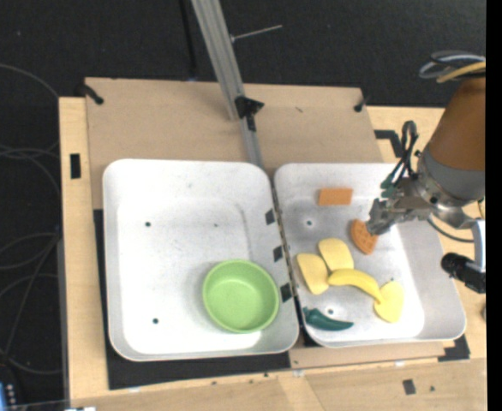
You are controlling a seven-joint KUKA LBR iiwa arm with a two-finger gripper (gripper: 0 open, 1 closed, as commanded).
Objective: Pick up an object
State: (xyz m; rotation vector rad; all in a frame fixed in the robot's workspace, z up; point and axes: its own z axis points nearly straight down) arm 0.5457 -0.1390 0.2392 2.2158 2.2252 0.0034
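Hovering over the right bin [431,315], the gripper [378,223] touches the orange cookie-shaped piece [364,237]; whether it grips cannot be told. Yellow pieces [335,253], a banana [358,282] and a green pepper [326,319] crowd the near rim. A green bowl [241,295] occupies the left bin [148,195].

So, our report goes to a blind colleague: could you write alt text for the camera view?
A grey robot arm's gripper hangs over an orange item in the right bin, near an orange block, yellow pieces and a banana. The left bin holds a green bowl.

Two bins [131,229], one bowl [241,294]
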